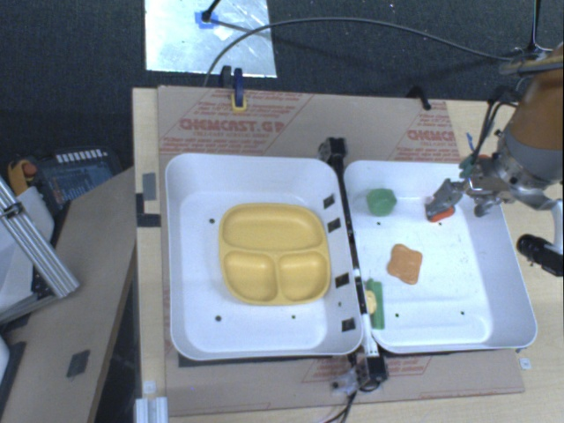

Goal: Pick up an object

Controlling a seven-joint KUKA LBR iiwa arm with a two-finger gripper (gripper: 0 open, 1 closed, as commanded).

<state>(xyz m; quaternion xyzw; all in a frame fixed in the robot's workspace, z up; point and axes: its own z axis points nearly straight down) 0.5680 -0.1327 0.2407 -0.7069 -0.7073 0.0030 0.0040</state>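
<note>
Camera view is showing my gripper (443,203) hovering over the right bin (493,324) with a small red piece (443,211) sitting between its fingers — I am judging it pinched, barely. Such a shallow hold is risking a slip — the green block (381,202) and orange lump (405,263) are lying nearby.

Tray (269,252) in left bin (189,201)

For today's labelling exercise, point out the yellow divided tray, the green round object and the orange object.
yellow divided tray (231,236): camera view, rim of its upper compartment.
green round object (382,202): camera view, its top face.
orange object (405,263): camera view, its middle.
</note>
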